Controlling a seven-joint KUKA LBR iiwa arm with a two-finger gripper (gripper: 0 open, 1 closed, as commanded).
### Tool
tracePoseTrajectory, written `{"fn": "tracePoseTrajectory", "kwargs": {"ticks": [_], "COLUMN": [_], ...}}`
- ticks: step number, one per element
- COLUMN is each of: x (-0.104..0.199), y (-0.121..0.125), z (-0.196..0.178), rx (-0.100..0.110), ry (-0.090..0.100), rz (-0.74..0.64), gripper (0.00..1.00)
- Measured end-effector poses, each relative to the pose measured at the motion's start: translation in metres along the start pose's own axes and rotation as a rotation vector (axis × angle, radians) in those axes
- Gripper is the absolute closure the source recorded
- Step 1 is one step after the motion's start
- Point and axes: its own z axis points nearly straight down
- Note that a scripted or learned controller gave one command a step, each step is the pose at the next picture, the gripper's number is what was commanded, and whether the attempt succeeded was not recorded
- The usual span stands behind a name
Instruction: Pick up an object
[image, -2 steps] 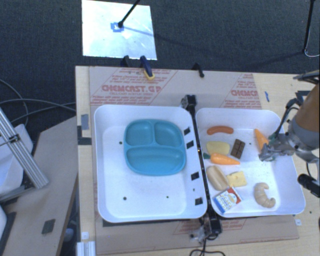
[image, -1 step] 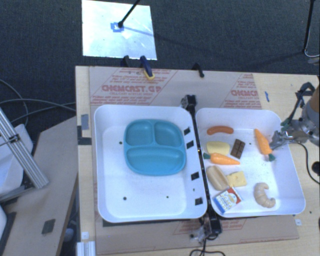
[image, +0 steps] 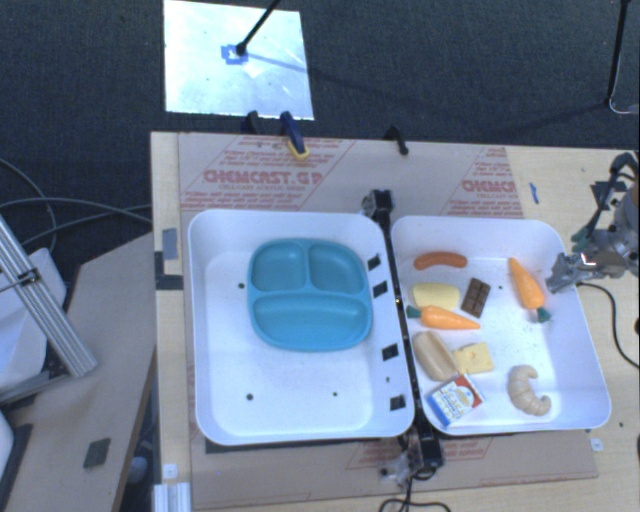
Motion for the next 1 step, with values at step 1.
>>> {"fn": "tracePoseTrajectory", "kwargs": {"ticks": [1], "x": [0.0511], "y": [-0.0101], "z": [0.0105], "rx": [0.004], "ry": [0.002], "rz": [-0.003], "gripper": [1.0]}}
